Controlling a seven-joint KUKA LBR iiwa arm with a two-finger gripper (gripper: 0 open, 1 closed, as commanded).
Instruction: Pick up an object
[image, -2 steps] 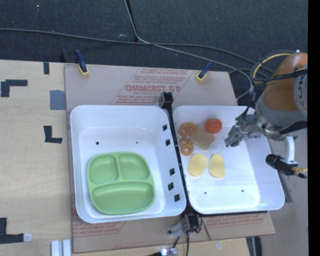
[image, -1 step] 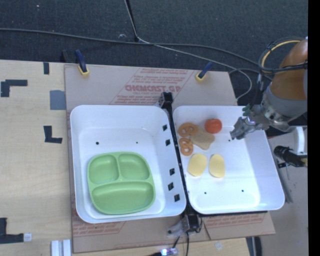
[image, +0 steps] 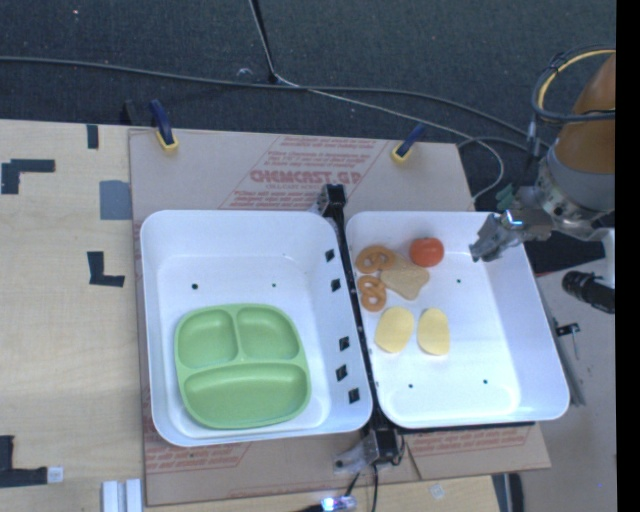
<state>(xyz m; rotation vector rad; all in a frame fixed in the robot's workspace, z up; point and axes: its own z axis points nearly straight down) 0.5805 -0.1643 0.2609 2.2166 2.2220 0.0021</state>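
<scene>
Closest to us, in the left white plastic bin (image: 160, 300), we see a green plastic plate with three sections (image: 241, 366). In the right white plastic bin (image: 520, 350) lie two yellow oval pieces (image: 414, 331), then two small orange rings (image: 373, 275) touching a tan flat piece (image: 405, 280), then a round red ball (image: 427, 251) near the far edge. The grey tool (image: 492, 240) hangs at that bin's far right corner, holding nothing.

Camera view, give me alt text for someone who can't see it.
Two white bins sit side by side: the right bin holds a tomato, two pretzels, a cracker and two yellow chips, while the left bin holds a green tray. The end effector hovers at the right bin's far right rim.
</scene>
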